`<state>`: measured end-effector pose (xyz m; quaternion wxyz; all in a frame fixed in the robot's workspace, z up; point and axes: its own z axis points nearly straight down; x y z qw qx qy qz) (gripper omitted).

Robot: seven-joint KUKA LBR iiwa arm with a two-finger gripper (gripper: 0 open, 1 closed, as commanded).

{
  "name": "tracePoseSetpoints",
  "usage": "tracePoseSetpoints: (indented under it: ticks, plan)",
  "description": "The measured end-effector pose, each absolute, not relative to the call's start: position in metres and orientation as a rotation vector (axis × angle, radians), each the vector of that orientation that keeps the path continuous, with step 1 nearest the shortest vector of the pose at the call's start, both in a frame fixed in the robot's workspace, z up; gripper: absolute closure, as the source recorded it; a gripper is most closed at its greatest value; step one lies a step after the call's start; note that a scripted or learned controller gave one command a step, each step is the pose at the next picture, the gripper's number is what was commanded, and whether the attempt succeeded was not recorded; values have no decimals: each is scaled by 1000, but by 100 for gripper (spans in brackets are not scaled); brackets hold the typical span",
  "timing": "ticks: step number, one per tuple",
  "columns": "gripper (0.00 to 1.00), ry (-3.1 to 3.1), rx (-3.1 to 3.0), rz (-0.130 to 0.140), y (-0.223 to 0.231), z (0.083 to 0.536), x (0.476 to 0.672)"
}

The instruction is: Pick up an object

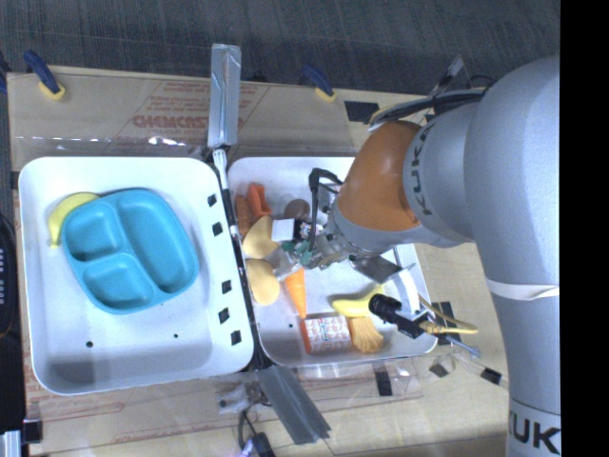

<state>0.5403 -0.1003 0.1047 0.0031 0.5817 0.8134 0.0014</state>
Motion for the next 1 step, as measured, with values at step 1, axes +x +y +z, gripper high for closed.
tracePoseSetpoints:
  ticks: [1]
  plan:
    - [100,2274,2169,2,14,192,606]
